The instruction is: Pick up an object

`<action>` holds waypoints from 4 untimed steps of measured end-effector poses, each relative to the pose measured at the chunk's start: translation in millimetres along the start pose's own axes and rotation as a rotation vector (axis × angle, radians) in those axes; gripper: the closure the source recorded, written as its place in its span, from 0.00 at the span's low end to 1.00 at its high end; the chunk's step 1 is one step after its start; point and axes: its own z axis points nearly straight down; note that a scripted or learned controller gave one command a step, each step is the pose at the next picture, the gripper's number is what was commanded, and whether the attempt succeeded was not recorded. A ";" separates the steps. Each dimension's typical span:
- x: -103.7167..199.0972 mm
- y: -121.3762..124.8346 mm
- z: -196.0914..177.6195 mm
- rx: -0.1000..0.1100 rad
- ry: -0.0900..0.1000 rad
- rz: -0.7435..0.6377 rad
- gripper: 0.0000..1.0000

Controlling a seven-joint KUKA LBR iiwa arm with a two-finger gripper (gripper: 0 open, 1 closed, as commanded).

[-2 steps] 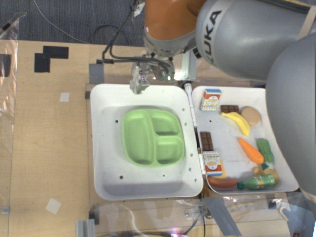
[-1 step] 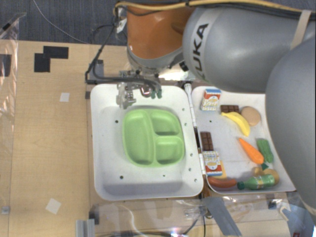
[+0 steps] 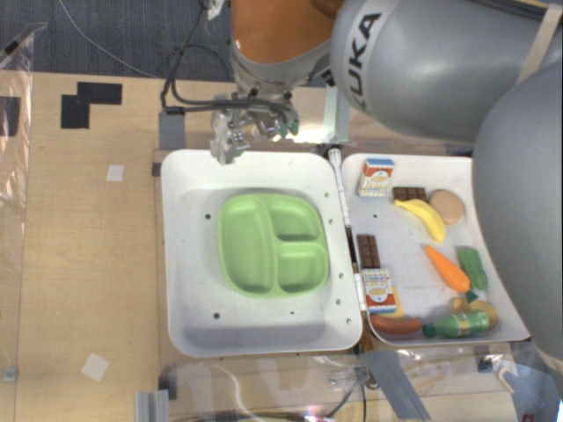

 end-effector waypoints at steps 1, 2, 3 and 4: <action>49.2 11.6 7.0 -0.001 0.003 -0.127 1.00; 138.2 47.3 52.6 -0.002 0.009 -0.039 1.00; 94.7 31.0 51.1 0.000 0.005 0.046 1.00; 65.4 20.7 91.3 0.001 0.007 0.189 1.00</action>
